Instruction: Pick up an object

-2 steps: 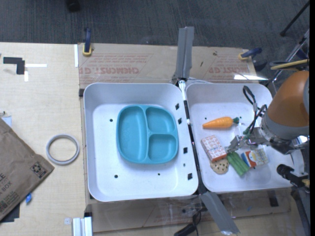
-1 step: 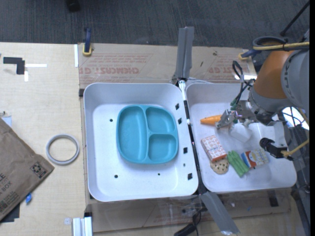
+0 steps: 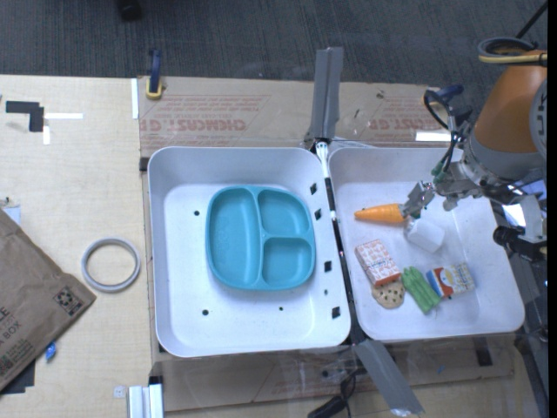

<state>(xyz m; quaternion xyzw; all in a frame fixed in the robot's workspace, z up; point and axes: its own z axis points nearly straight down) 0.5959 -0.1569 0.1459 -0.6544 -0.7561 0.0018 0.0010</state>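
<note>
Now the carrot (image 3: pixel 379 214) lies crosswise in the right bin (image 3: pixel 487 320), tip pointing left, its thick end at the gripper (image 3: pixel 418 200); gripper's state impossible to tell.

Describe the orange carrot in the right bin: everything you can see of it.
The carrot is a small orange cone, plastic-looking like toy food, lying on its side on the floor of the right bin. Its pointed tip faces the left bin; its wide end sits at the tool, too close to tell whether they touch. It lies above the patterned box, apart from it.
</note>
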